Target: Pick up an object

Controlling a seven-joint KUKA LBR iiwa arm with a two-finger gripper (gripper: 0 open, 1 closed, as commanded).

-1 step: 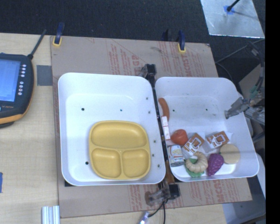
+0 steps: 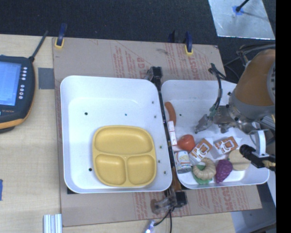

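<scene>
The right bin (image 2: pixel 194 93) holds several toy foods along its near side. Among them are a red tomato (image 2: pixel 186 142), an orange sausage (image 2: pixel 170 112), two brown-and-white packets (image 2: pixel 202 149) (image 2: pixel 225 144), purple grapes (image 2: pixel 223 170) and a beige ring-shaped piece (image 2: pixel 204 171). My gripper (image 2: pixel 204 124) hangs low over the middle of this bin, just right of and beyond the tomato, with the grey arm (image 2: pixel 254 84) behind it. Nothing can be seen held in it.
The left bin (image 2: pixel 77 101) bears a yellow divided plate (image 2: pixel 124 155). A tablet (image 2: pixel 7 91) lies on the bench at far left. A small jar (image 2: pixel 183 160) and a pale block (image 2: pixel 239 160) also lie in the right bin. Clamps (image 2: pixel 188 40) sit on the far board edge.
</scene>
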